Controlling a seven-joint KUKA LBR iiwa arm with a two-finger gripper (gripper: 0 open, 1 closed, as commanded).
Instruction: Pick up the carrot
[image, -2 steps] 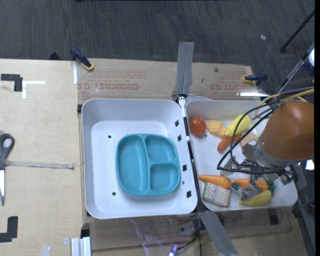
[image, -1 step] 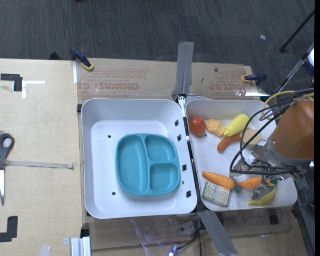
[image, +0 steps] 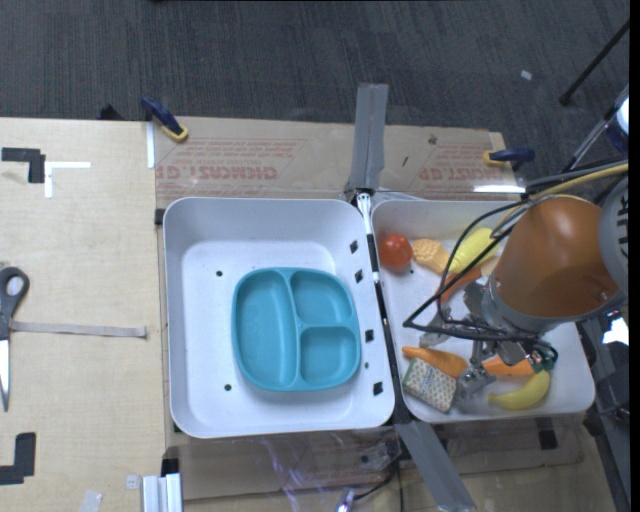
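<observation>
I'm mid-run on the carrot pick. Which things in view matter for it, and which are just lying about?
For the job:
carrot, in the right bin
gripper, low over that bin beside the carrot

Lying about:
tomato
banana
sponge
blue tray in the left bin
scissors on the bench

Divided plate (image: 297, 329) in left bin (image: 190, 300); carrot (image: 436, 357), banana (image: 520, 393), tomato (image: 396, 250) in right bin (image: 392, 300), under arm (image: 555, 260).

My own grey arm with its orange band (image: 555, 262) covers the middle of the right-hand white bin (image: 392, 330). My claw (image: 487, 362) sits beneath it, fingers too obscured to judge. The long orange carrot (image: 440, 358) disappears under my wrist at its 3 o'clock end.
</observation>
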